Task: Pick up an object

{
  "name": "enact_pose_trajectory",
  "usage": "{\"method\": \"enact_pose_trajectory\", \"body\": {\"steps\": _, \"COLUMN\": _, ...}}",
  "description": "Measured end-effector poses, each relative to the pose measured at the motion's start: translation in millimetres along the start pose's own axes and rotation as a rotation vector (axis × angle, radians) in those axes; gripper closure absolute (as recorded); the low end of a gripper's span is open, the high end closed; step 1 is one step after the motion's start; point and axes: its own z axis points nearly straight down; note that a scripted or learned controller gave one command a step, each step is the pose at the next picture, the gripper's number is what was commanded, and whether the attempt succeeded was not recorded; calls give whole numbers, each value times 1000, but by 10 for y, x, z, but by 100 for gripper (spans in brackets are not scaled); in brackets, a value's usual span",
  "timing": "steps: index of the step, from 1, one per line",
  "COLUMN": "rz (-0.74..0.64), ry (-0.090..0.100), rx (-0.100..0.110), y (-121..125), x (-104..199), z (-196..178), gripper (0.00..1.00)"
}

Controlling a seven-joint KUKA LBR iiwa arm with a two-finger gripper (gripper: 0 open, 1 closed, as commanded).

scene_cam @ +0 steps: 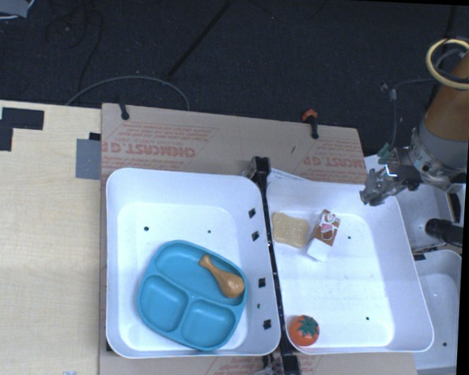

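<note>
Nearest, at 6 o'clock in the right bin [385, 311]: a tomato-like toy [304, 330] against the front rim. At 8 o'clock, in the left bin [130, 216]: a blue divided plate [172, 306] carrying a toy drumstick [222, 276]. Farther, toward 12 o'clock in the right bin: a bread slice [290, 230] beside a small carton [324, 233]. Farthest, at 2 o'clock: the hand [374, 191] over the right bin's back corner, holding nothing; cannot tell whether spread or pressed together.

Two white bins [344, 332] are seen on brown cardboard [221, 146] printed with reddish lettering, over a pale wood-grain counter [33, 234]. A blue divided plate [180, 306] is marked by a tan-orange drumstick [223, 277]. A beige bread slice [290, 230], a brown-and-white carton [324, 234] and an orange-red tomato with a green top [305, 330] are shown. The arm [449, 117] is coloured orange and grey.
</note>
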Motion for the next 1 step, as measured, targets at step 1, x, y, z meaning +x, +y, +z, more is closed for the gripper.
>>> {"method": "enact_pose_trajectory", "body": {"steps": 1, "rz": 0, "ry": 2, "rx": 5, "y": -220, "x": 390, "z": 80, "gripper": 100}}
